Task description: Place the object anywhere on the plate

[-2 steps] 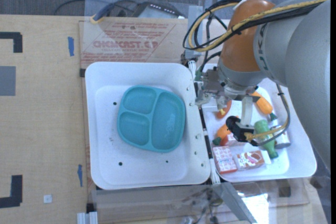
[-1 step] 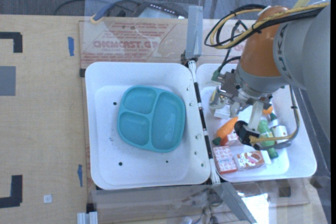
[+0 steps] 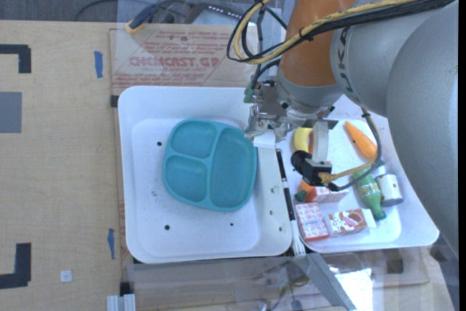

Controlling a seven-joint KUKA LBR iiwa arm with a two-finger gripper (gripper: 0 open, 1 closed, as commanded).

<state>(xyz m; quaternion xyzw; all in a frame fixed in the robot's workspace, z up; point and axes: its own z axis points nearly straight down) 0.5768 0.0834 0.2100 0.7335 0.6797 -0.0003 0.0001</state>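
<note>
Left bin (image 3: pixel 138 178): one teal plate (image 3: pixel 210 165); right bin (image 3: pixel 408 218): two red cartons (image 3: pixel 331 222).

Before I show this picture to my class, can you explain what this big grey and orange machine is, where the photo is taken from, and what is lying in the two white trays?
The machine is a robot arm, grey with an orange band, reaching in from the right. One camera fixed above the bench looks down at a slant. The left bin holds a teal divided plate. The right bin holds small play-food items: an orange carrot, something yellow, a green bottle, a small can and two red and white packets. The arm's tool end hangs over the wall between the bins; what it holds, if anything, cannot be made out.
</note>
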